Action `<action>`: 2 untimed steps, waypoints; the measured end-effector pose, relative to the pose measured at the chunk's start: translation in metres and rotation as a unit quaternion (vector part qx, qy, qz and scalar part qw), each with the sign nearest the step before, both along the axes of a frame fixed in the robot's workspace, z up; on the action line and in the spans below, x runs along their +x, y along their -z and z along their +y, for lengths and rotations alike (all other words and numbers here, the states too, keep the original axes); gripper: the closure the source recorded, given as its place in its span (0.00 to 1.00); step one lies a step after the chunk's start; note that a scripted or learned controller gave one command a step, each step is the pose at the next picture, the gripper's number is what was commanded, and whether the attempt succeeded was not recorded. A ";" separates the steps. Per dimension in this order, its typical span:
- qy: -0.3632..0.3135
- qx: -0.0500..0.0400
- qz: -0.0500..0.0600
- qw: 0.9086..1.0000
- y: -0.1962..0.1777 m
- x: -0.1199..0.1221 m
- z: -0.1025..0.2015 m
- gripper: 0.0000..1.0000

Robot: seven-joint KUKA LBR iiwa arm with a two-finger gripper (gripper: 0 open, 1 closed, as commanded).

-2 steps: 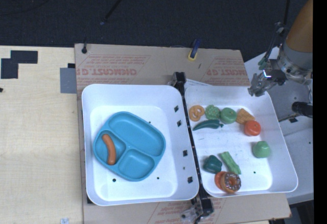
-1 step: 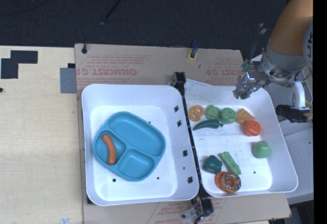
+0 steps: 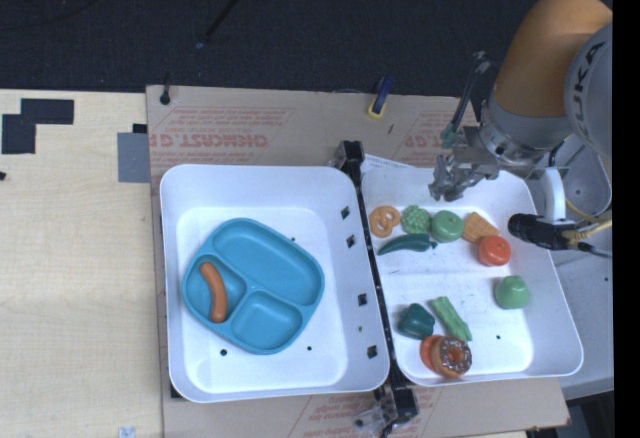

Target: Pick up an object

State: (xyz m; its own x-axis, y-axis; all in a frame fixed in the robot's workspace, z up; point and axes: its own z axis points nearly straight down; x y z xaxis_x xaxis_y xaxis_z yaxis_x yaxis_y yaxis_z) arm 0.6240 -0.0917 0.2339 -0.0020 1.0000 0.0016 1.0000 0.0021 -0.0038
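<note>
My gripper [image 3: 447,188] hangs over the back of the right bin [image 3: 545,351], a little above and behind the row of toy food. Just in front of it lie a pretzel [image 3: 383,220], a green broccoli piece [image 3: 415,220], a green round piece [image 3: 446,224], an orange wedge [image 3: 479,225] and a red tomato [image 3: 494,250]. A dark green pepper [image 3: 406,245] lies under the row. Nothing shows between the fingers.
Further forward in the right bin are a green apple-like piece [image 3: 511,292], a teal piece [image 3: 416,321], a green bean pod [image 3: 451,317] and a red-orange round piece [image 3: 446,355]. The left bin [image 3: 190,196] holds a blue divided plate [image 3: 290,271] with a sausage [image 3: 214,290].
</note>
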 end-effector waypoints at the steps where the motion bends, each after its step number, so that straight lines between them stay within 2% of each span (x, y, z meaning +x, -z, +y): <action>1: 0.000 0.000 0.000 1.000 -0.006 -0.023 0.042 1.00; 2: -0.001 0.000 0.001 1.000 -0.005 -0.049 0.088 1.00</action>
State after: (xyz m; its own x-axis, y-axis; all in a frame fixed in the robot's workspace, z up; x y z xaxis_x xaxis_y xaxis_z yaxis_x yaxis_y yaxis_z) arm 0.5748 -0.0040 0.2385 -0.0036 1.0000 0.0020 1.0000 0.0036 -0.0054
